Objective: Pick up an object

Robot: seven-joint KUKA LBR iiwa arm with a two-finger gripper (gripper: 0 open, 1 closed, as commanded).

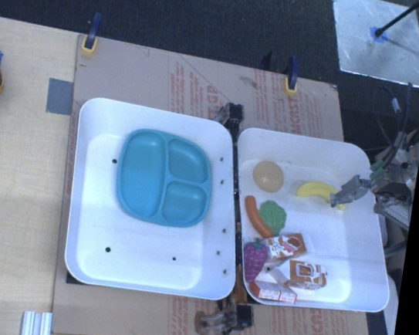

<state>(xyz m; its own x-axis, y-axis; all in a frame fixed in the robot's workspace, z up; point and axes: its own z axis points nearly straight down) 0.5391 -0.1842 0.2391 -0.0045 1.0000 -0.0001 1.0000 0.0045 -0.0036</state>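
**A:** Where do your jaws (pixel 343 197) stand, and what is nearest them?

**B:** You have them low over the right bin (pixel 369 249), toward its 2 o'clock corner. The banana (pixel 315 190) lies just beside them at 9 o'clock from the tips, so close that you may be touching its right end; I cannot settle that from this slant.

**A:** Clenched, or released?

**B:** I cannot tell. The tips read as one dark grey wedge, and nothing shows between them, so don't count the banana as held.

**A:** How does the banana lie?

**B:** Its long axis runs roughly 9 to 3, a short curved yellow piece, smooth and likely hard plastic. You are meeting it end-on, so I judge a grasp across its narrow middle would suit better than one along its length.

**A:** What else is in there?

**B:** A pale round ball (pixel 267 175) at 9 o'clock of the banana, apart from it. Lower, a cluster packed close: an orange sausage (pixel 256 213) against a bumpy green vegetable (pixel 273 214), purple grapes (pixel 254 257), and small printed cartons (pixel 299 274) at 6 o'clock. The left bin (pixel 86 207) carries a smooth blue divided plate (pixel 165 177), well apart from you on the tan surface (pixel 2 194)
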